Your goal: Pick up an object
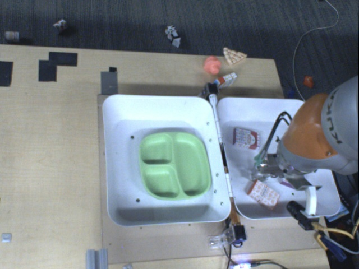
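Note:
A red-and-white packet (246, 138) lies flat near the back of the right bin (247, 209). A second red-and-white patterned packet (263, 193) lies near that bin's front. My gripper (268, 171) hangs low in the right bin, just above and behind the second packet, under the arm's orange band. The wrist hides its fingertips. A green divided tray (174, 164) fills the middle of the left bin (112, 167).
A pink ball (212, 65), a small wedge-shaped item (234, 55) and a small tube (226, 80) lie on the bench behind the bins. Cables and a clip (224, 241) sit at the bins' front edge. The arm's body covers the right bin's right half.

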